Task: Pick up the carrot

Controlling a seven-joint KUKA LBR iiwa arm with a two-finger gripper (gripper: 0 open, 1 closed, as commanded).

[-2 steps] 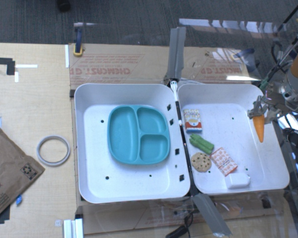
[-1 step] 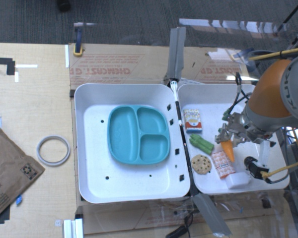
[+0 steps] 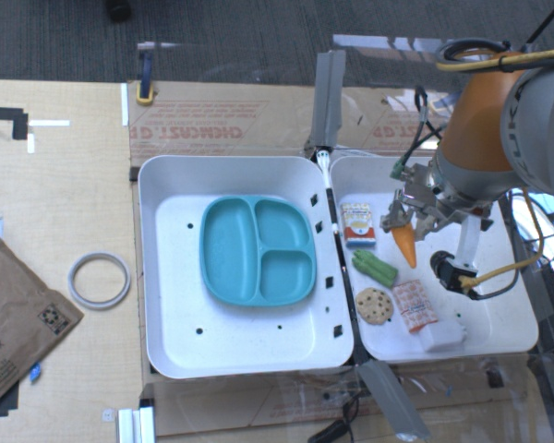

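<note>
Surface: two white bins | carrot (image 3: pixel 404 245) in right bin (image 3: pixel 499 335), point hanging down, upper end clamped in closed gripper (image 3: pixel 408 218) | risk: tapered body may slip loose, falling toward green pod (image 3: pixel 376 268) and cookie (image 3: pixel 375 305).

Left bin (image 3: pixel 157 247) holds a divided plate (image 3: pixel 257 249). In the right bin (image 3: pixel 517 321), my gripper (image 3: pixel 404 221) grips the carrot (image 3: pixel 404 244) above the cookie (image 3: pixel 375 305).

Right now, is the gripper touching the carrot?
Touching. The camera view shows the carrot hanging point down with its top between the fingers of the gripper, above the right bin.
</note>
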